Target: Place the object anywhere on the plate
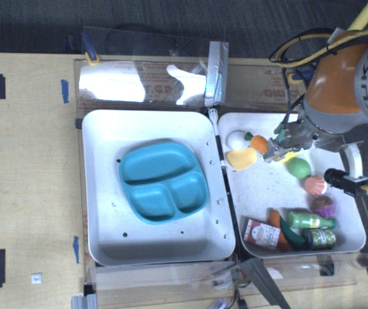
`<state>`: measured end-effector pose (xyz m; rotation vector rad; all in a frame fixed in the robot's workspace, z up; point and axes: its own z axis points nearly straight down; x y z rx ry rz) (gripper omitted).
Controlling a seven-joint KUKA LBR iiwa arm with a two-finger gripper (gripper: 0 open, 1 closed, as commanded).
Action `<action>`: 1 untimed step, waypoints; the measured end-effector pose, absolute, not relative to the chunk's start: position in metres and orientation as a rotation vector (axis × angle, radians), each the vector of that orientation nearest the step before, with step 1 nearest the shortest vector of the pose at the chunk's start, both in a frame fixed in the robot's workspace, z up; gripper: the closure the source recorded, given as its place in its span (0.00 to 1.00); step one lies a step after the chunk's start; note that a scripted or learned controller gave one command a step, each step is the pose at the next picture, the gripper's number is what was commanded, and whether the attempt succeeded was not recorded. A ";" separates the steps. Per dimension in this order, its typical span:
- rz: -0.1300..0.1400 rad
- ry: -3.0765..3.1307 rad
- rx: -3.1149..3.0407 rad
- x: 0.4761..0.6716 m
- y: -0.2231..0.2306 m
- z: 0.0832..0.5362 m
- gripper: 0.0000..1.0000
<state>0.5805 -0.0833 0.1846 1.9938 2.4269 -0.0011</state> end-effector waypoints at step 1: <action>0.005 2.544 1.835 0.568 -0.031 0.231 1.00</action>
